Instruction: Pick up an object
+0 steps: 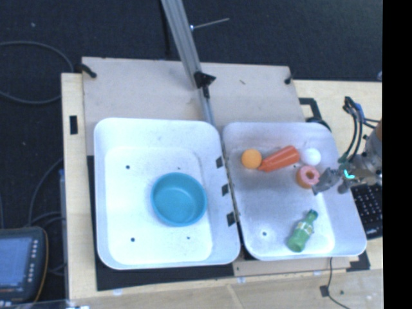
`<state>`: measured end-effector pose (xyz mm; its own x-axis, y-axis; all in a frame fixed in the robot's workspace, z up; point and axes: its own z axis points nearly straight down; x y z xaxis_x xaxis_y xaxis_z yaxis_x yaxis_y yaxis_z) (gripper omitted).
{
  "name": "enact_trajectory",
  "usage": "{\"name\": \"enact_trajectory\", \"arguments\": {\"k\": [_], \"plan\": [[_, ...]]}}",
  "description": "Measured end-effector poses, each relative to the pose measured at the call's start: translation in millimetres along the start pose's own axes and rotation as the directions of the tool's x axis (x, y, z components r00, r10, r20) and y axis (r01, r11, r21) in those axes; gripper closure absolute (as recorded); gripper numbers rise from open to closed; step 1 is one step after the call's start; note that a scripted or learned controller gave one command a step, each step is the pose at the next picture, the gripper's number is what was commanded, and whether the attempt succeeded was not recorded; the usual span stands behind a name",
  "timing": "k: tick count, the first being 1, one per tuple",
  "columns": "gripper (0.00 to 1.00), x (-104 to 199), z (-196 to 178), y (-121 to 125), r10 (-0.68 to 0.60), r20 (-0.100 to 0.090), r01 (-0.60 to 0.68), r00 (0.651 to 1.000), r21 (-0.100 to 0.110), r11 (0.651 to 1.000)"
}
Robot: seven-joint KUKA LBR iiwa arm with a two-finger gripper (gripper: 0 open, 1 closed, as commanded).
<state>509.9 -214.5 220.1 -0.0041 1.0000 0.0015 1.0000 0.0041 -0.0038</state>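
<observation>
You have several candidates in the right bin (335, 237). A pink ring-shaped toy (307, 176), doughnut-like with a pale centre, lies near the bin's right edge, just beside the end effector (329, 179). You cannot tell how far the end effector is open, and nothing shows between its tips. Toward the bin's far edge, a smooth orange ball (251, 159) touches a tapered red-orange carrot shape (280, 158), with a small white ball (311, 156) beyond. A glossy green bottle (301, 232) lies tilted near the front right corner. A round blue bowl (178, 199) sits mid left bin (116, 147).
</observation>
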Motion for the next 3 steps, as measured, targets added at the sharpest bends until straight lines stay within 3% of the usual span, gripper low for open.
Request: {"name": "enact_trajectory", "arguments": {"k": [1,3], "plan": [[0.00,0,-3,1,0.000,0.002,0.000,1.000,-0.006,1.000],[0.00,13,100,5,0.005,0.002,-0.005,1.000,0.001,1.000]]}}
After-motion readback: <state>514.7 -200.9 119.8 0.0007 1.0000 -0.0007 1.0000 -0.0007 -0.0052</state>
